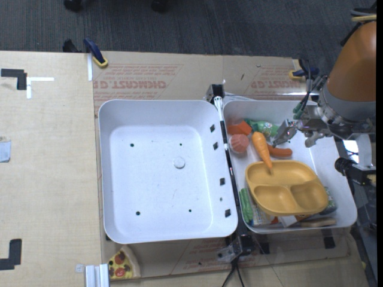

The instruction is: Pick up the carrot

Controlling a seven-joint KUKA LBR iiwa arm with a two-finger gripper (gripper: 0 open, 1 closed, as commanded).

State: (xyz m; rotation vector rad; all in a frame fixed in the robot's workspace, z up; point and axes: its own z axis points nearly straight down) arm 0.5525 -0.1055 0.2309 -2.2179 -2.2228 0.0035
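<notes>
Carrot point(261, 150) lies in the right bin point(341, 178), tilted, its lower tip resting on the rim of the yellow dish point(287, 190) and its top near a green item point(262, 125). We see a peach-coloured ball point(239, 143) just left of it and an orange piece point(280, 152) to its right. Our pincer point(286, 134) hangs just right of the carrot with nothing between its fingers; we cannot tell whether it is spread or closed. The left bin point(119, 178) sits beside it on the worktop point(48, 178).

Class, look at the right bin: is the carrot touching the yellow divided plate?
Touching. In the camera view the carrot lies slantwise, and its narrow lower end rests over the back rim of the yellow divided plate, with no gap between them.
</notes>
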